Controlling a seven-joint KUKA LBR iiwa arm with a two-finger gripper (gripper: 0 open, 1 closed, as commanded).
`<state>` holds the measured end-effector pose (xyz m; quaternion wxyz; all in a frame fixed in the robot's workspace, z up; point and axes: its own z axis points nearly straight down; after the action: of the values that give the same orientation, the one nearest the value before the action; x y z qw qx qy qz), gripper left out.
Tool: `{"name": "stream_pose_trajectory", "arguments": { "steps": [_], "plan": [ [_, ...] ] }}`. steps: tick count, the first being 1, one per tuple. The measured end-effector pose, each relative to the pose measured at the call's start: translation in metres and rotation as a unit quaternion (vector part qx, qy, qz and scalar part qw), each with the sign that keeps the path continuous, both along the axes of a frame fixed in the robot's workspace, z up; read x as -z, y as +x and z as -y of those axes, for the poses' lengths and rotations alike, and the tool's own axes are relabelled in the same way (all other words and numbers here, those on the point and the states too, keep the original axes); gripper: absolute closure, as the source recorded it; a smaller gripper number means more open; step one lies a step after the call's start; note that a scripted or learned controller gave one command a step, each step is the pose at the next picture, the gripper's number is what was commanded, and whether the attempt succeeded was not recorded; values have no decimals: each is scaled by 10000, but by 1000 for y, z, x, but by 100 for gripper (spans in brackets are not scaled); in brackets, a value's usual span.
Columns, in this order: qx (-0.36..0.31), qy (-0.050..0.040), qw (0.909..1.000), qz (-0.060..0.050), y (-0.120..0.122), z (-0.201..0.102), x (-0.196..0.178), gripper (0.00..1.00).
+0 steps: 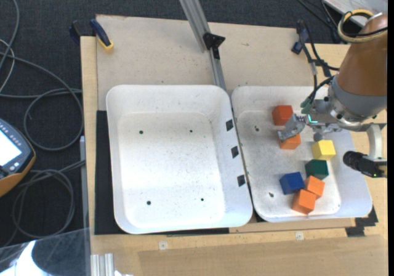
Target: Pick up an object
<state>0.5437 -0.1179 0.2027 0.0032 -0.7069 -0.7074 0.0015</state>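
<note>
Approach is the step in hand, by my reading: the arm [363,65] is reaching in over the right bin [258,204], and the end effector [294,131] is hanging low among the blocks at that bin's far side. Whether it is spread or pressed together I cannot tell, since the wrist is covering most of it and the metal tips are blurring into the block beneath. Nothing is showing as held between its tips.

A small orange block [290,141] is lying directly under the end effector, touching it or very nearly so; this is looking like the thing being gone for. A red-orange cube [282,114] is sitting just beyond it, close by. A yellow block [324,148] is lying just beside the end effector toward the arm's side, a green block [317,167] nearer the camera from that, and a blue block [292,182] and two more orange blocks [309,193] are lying nearer still, well apart from the tips. The left bin [123,164] is lying well off to the far side from the arm, across the table [154,53].

The next move is calling for a settled descent around the small orange block, a firm close on it, and a straight lift, while keeping clear of the red-orange cube so it is not getting nudged or caught alongside.
</note>
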Motion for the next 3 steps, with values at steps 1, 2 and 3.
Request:
{"name": "stream_pose_trajectory", "arguments": {
  "steps": [1, 2, 3],
  "plan": [
    [2, -6, 10000, 30, 1, 0, -3, 0],
    [7, 0, 10000, -5, -1, 7, 58, 0],
    [3, 1, 10000, -3, -3, 6, 106, 0]
  ]
}}
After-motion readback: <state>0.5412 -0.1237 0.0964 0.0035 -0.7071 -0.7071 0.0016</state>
